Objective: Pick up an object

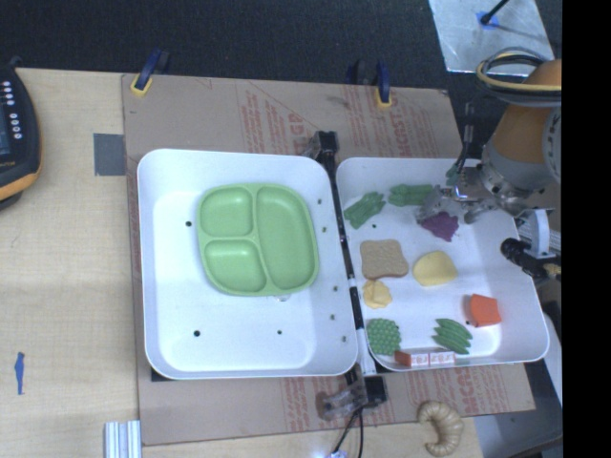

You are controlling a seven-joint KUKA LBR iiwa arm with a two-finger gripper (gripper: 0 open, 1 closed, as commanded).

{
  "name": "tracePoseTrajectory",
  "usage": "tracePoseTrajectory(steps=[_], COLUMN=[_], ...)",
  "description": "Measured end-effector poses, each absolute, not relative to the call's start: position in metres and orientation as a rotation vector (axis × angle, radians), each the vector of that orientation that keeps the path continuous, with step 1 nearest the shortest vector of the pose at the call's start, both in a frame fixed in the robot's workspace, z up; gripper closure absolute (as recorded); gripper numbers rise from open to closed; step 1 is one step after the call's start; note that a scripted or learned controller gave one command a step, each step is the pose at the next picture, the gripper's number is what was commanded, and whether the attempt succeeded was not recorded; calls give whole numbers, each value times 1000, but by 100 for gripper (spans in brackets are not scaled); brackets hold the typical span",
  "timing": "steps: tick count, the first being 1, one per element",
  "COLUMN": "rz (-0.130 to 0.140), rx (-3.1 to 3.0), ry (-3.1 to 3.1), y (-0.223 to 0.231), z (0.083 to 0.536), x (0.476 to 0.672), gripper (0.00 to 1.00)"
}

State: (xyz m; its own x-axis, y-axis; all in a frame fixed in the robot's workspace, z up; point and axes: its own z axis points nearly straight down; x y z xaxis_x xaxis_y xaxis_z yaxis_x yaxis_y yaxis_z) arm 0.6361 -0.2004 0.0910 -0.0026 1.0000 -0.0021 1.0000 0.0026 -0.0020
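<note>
Two shallow white bins sit side by side on a cardboard-covered table (239,113). The left bin (167,256) holds a green divided plate (258,239). The right bin (520,284) holds small toy foods: a purple piece (440,224), two green leafy pieces (364,208) (411,195) near the back, a brown bread slice (383,259), a yellow lump (435,268), a smaller pale yellow piece (377,294), an orange block (484,309), and green pea pods (452,335) at the front. The grey arm with its orange band (520,132) reaches in from the right. Its tool (458,198) hangs low over the bin's back right area, just beside the purple piece (whether it touches or grips anything cannot be told).
</note>
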Motion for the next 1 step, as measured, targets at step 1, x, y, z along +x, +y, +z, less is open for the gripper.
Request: tracePoseTrajectory(steps=[1], rz=[-5], rx=[2216], ry=[2225], y=[-201], z=[103], x=[636], gripper=[100])
